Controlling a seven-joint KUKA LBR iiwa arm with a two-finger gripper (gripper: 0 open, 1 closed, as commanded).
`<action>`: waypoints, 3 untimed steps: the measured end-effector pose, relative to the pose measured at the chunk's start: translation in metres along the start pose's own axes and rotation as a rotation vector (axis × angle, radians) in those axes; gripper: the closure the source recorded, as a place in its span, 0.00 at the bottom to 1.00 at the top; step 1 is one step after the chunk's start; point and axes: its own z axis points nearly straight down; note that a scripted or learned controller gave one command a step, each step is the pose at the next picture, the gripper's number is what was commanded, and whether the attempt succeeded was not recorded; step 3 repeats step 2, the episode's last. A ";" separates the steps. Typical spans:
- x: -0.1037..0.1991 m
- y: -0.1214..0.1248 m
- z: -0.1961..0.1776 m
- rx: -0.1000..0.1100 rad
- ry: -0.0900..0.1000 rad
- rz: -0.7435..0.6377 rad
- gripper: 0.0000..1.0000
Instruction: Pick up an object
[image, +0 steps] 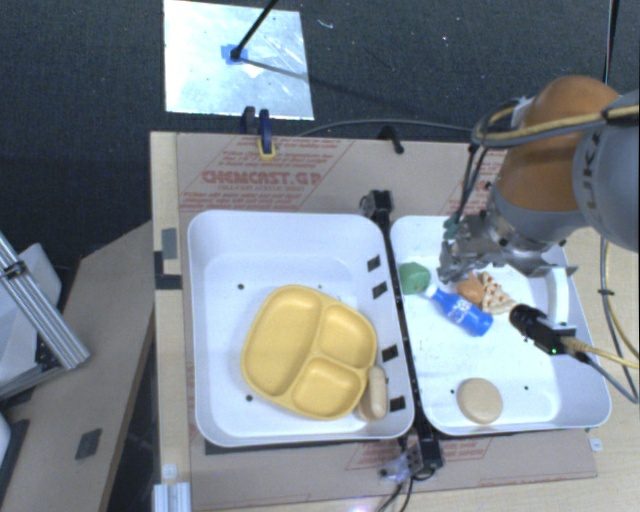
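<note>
The right bin (575, 400) contains four objects: one green piece (414, 274), one blue bottle (463, 311), one pizza slice (487, 291), one tan disc (480, 400). The gripper (458, 262) sits above the green piece; its opening cannot be determined.

Left bin (215, 300): yellow compartment tray (308, 350), beige bread roll (375, 392) touching its corner. Tabletop (290, 175) carries an orange-handled clamp (265, 133) at rear.

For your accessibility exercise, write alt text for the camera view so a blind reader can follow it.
A grey robot arm's gripper hangs over the right white bin, above a green object, a blue bottle, an orange-patterned item and a tan round piece. The left white bin holds a yellow divided tray and a small beige piece beside it.
</note>
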 end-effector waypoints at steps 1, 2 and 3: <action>0.049 0.019 -0.003 0.000 0.001 -0.001 1.00; 0.096 0.035 0.003 0.001 0.000 0.000 1.00; 0.096 0.035 0.003 0.001 0.000 0.000 1.00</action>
